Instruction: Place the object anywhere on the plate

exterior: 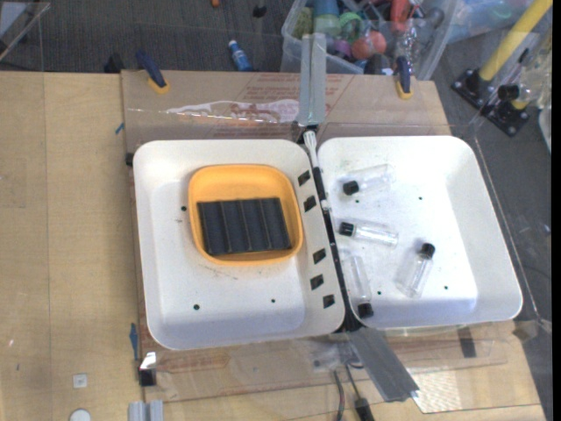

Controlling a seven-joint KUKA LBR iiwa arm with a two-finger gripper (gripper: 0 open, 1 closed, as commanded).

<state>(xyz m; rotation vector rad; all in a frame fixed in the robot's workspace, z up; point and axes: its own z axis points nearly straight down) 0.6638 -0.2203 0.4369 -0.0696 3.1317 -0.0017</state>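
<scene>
Camera view looks down on the table (61, 235): the left bin (158, 305) holds an orange plate (203, 184) bearing a dark ribbed block (244, 226); the right bin (473, 235) holds four clear, black-capped vials (365, 232), their transparent bodies hard to make out against the white.

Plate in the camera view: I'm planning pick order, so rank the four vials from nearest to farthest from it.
1. Middle vial, centre-left of the right bin, nearest the plate.
2. Top vial and bottom vial, both on that bin's left side: too close to call.
3. Right vial, farthest right.
</scene>
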